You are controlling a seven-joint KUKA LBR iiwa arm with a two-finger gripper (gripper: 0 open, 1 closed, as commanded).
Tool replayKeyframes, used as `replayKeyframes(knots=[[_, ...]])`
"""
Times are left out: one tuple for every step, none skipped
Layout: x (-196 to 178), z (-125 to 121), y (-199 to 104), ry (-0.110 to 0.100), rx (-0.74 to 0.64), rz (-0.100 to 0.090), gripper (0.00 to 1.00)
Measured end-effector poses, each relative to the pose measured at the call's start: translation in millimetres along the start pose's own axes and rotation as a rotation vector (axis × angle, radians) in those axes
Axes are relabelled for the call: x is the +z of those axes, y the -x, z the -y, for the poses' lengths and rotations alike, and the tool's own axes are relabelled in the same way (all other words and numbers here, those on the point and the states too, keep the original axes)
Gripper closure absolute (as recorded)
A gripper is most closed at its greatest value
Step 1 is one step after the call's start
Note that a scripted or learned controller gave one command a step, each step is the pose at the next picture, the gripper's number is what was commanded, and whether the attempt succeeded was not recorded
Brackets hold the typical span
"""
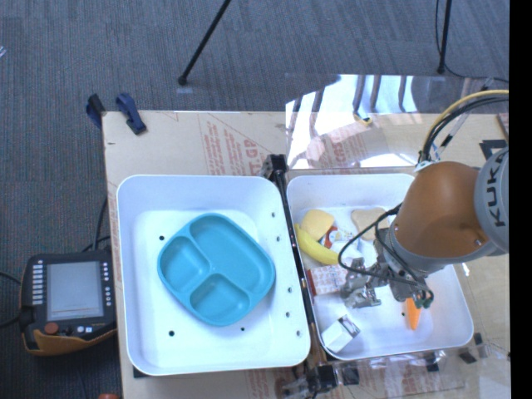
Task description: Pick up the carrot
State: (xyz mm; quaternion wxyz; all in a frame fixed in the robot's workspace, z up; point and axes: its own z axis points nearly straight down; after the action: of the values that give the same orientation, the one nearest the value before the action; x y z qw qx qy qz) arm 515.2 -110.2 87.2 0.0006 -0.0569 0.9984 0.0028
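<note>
A grey KUKA arm (pixel 445 214) with an orange band reaches over the right bin (pixel 461 327), its end effector (pixel 366 288) low among the clutter; whether it is released or clenched cannot be told. The carrot (pixel 412 313) lies on the floor of the right bin, just right of the end effector and apart from it. A banana (pixel 316 248) and a small white box (pixel 339 333) share the right bin. Left of the right bin, the other bin (pixel 137 223) holds a blue divided plate (pixel 216 268)
</note>
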Motion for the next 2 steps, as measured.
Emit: replayKeyframes(knots=[[-0.2,47.1,-41.6,-0.003,-0.172,-0.003,1.0],[-9.8,45.3,-40.0,-0.001,-0.174,-0.002,1.0]])
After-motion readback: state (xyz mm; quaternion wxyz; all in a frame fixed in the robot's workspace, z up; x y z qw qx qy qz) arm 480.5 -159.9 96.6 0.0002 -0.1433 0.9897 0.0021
